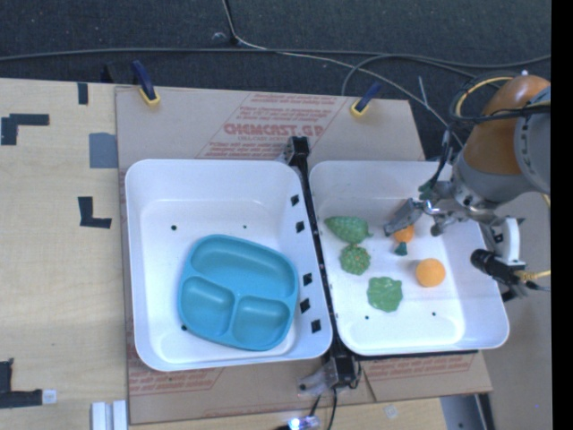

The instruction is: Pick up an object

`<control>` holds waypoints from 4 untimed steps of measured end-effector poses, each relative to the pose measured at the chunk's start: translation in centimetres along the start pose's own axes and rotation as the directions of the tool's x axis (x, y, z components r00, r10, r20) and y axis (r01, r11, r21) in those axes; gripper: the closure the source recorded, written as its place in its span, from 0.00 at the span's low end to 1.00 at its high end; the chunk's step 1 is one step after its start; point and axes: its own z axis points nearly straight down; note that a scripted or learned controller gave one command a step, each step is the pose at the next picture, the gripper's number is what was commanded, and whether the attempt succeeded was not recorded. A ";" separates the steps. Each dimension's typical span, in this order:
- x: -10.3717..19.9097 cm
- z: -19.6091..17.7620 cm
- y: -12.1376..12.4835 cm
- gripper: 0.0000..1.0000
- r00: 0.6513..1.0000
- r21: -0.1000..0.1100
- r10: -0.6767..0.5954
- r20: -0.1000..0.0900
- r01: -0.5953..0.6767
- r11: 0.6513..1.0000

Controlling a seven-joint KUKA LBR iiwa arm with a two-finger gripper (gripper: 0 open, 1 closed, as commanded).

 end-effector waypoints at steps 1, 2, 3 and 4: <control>0.0 5.1 0.0 0.00 1.000 -0.004 -0.001 0.002 0.001 1.000; 0.0 3.7 0.2 1.00 1.000 -0.009 -0.002 0.004 0.002 1.000; 0.8 -0.8 0.0 1.00 1.000 -0.005 -0.001 -0.001 0.001 1.000; -0.1 -6.4 0.1 1.00 1.000 -0.007 0.000 0.000 0.000 1.000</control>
